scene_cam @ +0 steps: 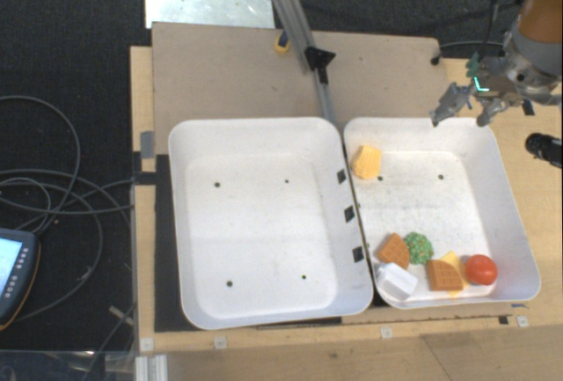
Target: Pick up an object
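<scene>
So far nothing is picked: my gripper [464, 109] hangs spread and bare above the far rim of the right bin [508, 186], well apart from every object. The yellow block [367, 163] lies near the bin's left wall, while the orange wedge [394, 250], green piece [419, 247], waffle piece [445, 274], red ball [480, 269] and white block [397, 282] cluster along the near edge. I judge choosing, descending and grasping all remain.

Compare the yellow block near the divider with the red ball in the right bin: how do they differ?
Colour: the yellow block is pale yellow, the red ball is red.
Shape: the block is chunky with flat faces, the ball is round.
Place: the block lies alone at the bin's far left end by the divider; the ball sits at the near right corner, beside other pieces.
Both lie in the right bin, apart from the gripper.
</scene>
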`<action>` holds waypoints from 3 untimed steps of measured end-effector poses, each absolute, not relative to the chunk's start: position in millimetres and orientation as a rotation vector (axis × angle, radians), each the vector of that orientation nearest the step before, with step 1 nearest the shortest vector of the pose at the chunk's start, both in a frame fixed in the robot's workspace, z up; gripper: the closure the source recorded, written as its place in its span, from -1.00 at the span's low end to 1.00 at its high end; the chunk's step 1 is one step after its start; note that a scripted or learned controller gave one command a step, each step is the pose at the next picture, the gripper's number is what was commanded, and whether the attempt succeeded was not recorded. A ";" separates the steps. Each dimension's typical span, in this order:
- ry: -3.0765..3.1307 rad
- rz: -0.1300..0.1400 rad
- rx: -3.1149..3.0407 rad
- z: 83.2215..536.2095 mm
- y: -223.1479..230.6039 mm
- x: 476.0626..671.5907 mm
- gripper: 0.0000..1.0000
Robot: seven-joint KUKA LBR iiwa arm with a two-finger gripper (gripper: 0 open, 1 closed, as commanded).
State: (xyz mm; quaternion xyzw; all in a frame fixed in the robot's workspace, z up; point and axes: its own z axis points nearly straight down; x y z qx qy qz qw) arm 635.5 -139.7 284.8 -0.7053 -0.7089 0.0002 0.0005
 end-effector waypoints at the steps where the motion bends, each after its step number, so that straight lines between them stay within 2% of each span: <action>1: -2.230 -0.001 -2.216 286.9 -139.7 636.1 -1.00; 3: -2.224 0.003 -2.216 188.6 -139.2 645.8 -1.00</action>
